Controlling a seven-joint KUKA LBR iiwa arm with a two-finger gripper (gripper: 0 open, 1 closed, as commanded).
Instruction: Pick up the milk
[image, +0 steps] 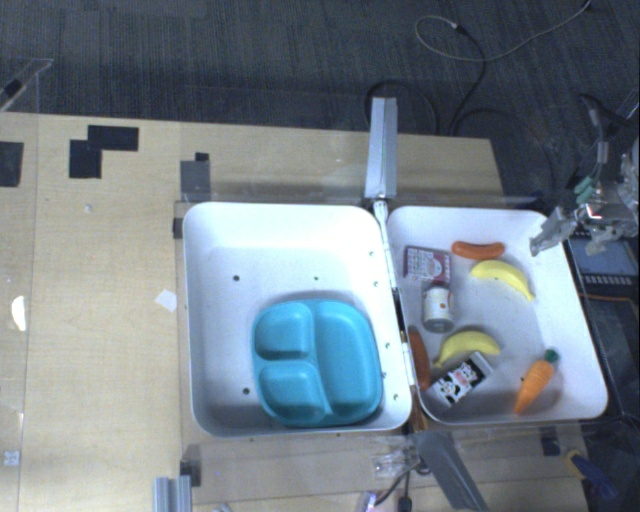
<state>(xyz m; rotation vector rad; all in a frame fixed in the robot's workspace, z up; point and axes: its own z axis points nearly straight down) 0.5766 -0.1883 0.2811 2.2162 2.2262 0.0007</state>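
At the far right edge of the right-hand shallow white bin (575, 300), the grey fingers (552, 232) hang above the rim, too small and blurred to tell how far apart they stand. Well apart from them, the black-and-white cow-patterned milk carton (462, 379) lies on its side near the bin's front wall, just below a yellow banana (466, 344) and left of an orange carrot (535, 383). Beside it, the left white bin (215, 300) holds a blue divided plastic plate (316, 362) on the wooden worktop (90, 300).

No lettering can be read anywhere in this view. The small black-and-white cow-patterned milk carton (462, 380), lying in the right white bin (575, 330) just below a yellow banana (467, 344), bears only blotches — no legible words. The small red-and-white box (425, 263), above that banana, carries print too blurred to make out.
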